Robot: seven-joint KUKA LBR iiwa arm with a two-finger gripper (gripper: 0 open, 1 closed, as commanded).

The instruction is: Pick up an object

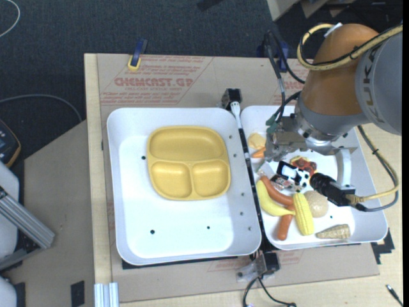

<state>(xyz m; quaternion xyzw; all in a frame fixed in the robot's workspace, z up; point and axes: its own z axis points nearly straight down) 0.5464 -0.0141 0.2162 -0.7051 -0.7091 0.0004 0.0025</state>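
Observation:
The right bin [374,226] holds a heap of toy food. A yellow banana [268,199] lies by its left wall, with a corn cob [303,213] and an orange sausage [285,226] beside it. A hot dog [279,185] and a black-and-white spotted toy [296,175] sit in the middle. A beige round piece [317,203] and a tan wedge [333,233] lie toward the front right. My gripper [277,141] hangs low over the bin's back left, close above a pale piece [256,141] and an orange bit [257,152]. Nothing shows in its grasp.
The left bin [128,229] carries a yellow divided plate [188,162] in its back half. The arm's orange band [339,50] and grey wrist cover the back of the right bin. A raised ridge [246,171] separates the two bins.

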